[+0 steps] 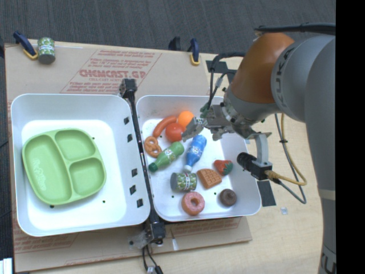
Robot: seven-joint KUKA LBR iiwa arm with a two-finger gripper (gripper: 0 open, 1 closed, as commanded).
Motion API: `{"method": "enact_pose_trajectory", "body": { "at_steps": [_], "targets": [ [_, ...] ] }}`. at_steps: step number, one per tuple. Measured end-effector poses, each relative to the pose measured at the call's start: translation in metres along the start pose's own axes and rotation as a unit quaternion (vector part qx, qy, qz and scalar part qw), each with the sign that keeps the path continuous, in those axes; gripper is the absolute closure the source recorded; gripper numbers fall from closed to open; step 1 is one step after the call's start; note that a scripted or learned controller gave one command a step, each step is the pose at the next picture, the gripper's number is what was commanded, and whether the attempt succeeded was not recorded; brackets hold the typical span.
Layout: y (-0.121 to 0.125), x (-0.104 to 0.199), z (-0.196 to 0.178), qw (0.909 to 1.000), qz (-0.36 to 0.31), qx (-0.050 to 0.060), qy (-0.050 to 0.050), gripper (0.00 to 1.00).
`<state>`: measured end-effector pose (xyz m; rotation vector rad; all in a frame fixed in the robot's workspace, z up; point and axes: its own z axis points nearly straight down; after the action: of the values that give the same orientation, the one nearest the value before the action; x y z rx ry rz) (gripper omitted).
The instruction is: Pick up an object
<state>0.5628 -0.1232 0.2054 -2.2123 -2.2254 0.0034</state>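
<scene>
camera view shows the gripper low over the right bin, just beside the orange and above the blue bottle; whether the claw is open or closed i cannot tell. the toys crowd together: tomato, carrot, pretzel, green bottle. a good pick likely means centring over one item, descending straight, and avoiding its neighbours. the green divided plate sits in the left bin.
</scene>
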Motion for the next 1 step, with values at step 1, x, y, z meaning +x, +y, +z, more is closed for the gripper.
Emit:
{"method": "enact_pose_trajectory", "body": {
  "at_steps": [1],
  "targets": [
    [-0.0194,0.0196,0.0956,1.0000,0.000,-0.008,0.000,0.00]
  ]
}}
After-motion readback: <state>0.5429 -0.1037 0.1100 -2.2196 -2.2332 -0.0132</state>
